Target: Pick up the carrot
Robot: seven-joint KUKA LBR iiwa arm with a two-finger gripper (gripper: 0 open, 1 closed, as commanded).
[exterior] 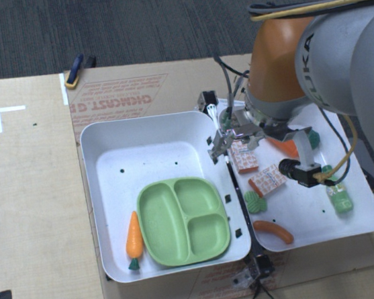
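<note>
The carrot (pixel 133 236) is orange with a green stub. It lies in the left bin (pixel 139 141), along the left edge of a green divided plate (pixel 182 220), pointing away from the front wall. My gripper (pixel 225 138) hangs over the rim between the two bins, near their back half. It is well to the right of and behind the carrot, apart from it. The grey arm with its orange band covers much of the right bin's (pixel 318 227) back part.
The right bin holds two small pink-and-white cartons (pixel 267 181), a green leafy toy (pixel 255 202), a sausage (pixel 273 231), a pale green bottle (pixel 341 199) and an orange piece (pixel 282 146) partly under the arm. Cardboard lies beneath the bins.
</note>
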